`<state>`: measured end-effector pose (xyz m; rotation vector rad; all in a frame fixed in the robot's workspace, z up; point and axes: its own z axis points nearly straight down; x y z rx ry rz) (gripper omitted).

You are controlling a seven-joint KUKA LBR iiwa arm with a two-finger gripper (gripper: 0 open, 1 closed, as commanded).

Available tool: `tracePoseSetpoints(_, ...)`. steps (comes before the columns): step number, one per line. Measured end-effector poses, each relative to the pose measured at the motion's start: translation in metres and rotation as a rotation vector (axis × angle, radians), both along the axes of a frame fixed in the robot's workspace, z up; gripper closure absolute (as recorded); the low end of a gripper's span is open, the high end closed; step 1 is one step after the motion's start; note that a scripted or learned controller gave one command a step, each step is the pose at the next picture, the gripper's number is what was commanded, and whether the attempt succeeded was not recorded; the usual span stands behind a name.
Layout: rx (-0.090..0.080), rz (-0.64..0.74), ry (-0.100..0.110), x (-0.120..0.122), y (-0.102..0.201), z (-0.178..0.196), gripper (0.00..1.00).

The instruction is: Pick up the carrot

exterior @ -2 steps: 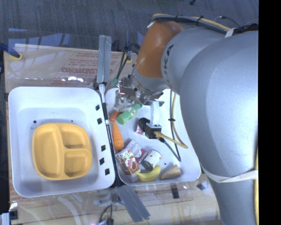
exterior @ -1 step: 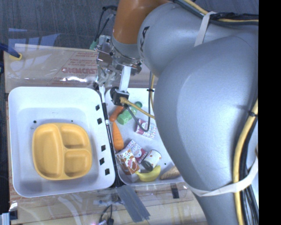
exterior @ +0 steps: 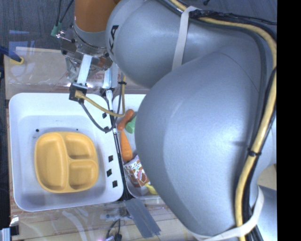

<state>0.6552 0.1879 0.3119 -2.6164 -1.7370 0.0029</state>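
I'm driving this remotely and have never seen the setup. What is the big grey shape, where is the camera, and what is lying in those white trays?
The camera sits above the bench, looking down at a slant. The big grey shape is the robot arm, reaching in from the right and hiding most of the right bin. Its orange band is at the top; the end effector hangs below it, over the bins' far edge. The left bin holds a yellow divided plate. The carrot lies in the right bin beside a printed packet, not between the fingers.
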Motion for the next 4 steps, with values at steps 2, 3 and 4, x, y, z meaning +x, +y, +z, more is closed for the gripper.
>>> tracePoseSetpoints(2, 0.0, -0.147, 0.001, -0.042, -0.017, -0.01, 1.0)
tracePoseSetpoints(3, -0.004, -0.275, 0.006, -0.123, -0.046, -0.105, 1.0)
tracePoseSetpoints(4, -0.002, -0.529, -0.001, -0.115, -0.088, -0.055, 1.0)
